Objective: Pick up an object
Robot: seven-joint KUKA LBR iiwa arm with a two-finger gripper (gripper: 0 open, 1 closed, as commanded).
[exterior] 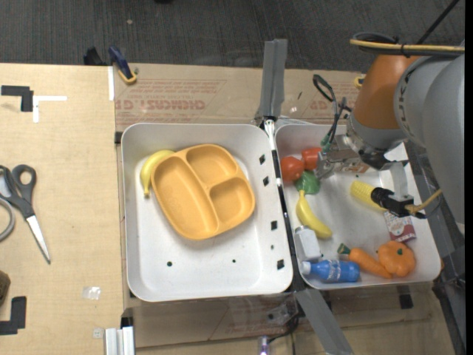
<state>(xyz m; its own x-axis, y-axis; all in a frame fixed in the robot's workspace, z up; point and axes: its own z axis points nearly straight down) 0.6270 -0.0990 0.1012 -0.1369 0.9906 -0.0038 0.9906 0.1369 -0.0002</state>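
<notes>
- Whether the jaws of the gripper (326, 164) are apart or together cannot be told; it is low at the far left of the right bin (429, 272), and nothing can be seen held in it.
- Red print on the cardboard (185, 95) behind the bins appears reversed and cannot be read.
- A small red and white packet (402, 231) lies at the bin's right; its label is too small to read.
- Just left of the gripper lie a red tomato (291, 167) and a green piece (309, 183), with a yellow banana (312, 217) nearer.
- A blue bottle (331, 271), a carrot (366, 261) and an orange pumpkin (397, 259) line the near edge.
- The grey arm (436, 102) reaches in from the right, its orange band (380, 87) above the wrist.
- The left bin (214, 279) holds an orange divided plate (203, 191).
</notes>
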